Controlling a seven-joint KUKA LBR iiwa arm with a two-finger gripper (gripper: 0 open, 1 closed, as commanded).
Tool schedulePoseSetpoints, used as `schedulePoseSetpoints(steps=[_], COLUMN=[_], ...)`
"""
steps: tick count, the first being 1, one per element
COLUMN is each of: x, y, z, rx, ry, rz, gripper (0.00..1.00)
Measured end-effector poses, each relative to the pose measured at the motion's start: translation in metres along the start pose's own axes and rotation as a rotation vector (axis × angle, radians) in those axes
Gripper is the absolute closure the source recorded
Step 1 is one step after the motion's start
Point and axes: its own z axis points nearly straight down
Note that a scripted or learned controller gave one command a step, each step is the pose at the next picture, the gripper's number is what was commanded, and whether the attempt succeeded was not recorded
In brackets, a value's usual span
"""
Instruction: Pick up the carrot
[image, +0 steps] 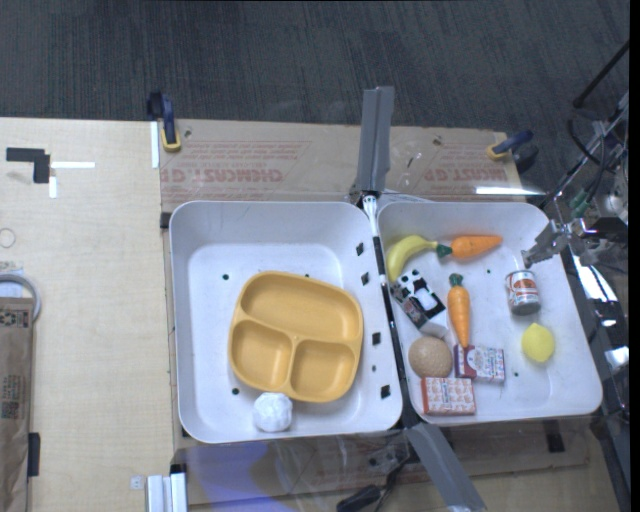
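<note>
Orange and upright along the bin's length, one carrot (459, 312) lies near the middle of the right bin (560, 400), green top toward the far edge. A second carrot (472, 244) lies crosswise near the far wall, its leafy end touching a banana (404, 251) by the far left corner. Between the banana and the first carrot sits a small black-and-white object (417, 296). A brown round ball (430, 356) rests just left of the first carrot's tip, with two small printed boxes (480, 363) (447, 396) by the near edge. A small can (522, 291) and a lemon (538, 343) sit toward the right wall. The left bin (190, 300) carries a yellow divided plate (296, 336) and a white ball (272, 411) at its near edge. The end effector (545, 243) hangs over the right bin's far right corner, apart from both carrots; whether it is parted or closed cannot be told.
</note>
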Motion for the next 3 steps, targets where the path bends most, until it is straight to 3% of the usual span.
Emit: schedulePoseSetpoints(steps=[1,2,3], x=[0.057,0.063,0.030], y=[0.068,0.106,0.048], z=[0.089,0.128,0.150], rx=[-0.002,-0.005,-0.003], ry=[0.000,-0.002,-0.001], rz=[-0.439,-0.637,-0.704], gripper=[0.00,0.00,0.00])
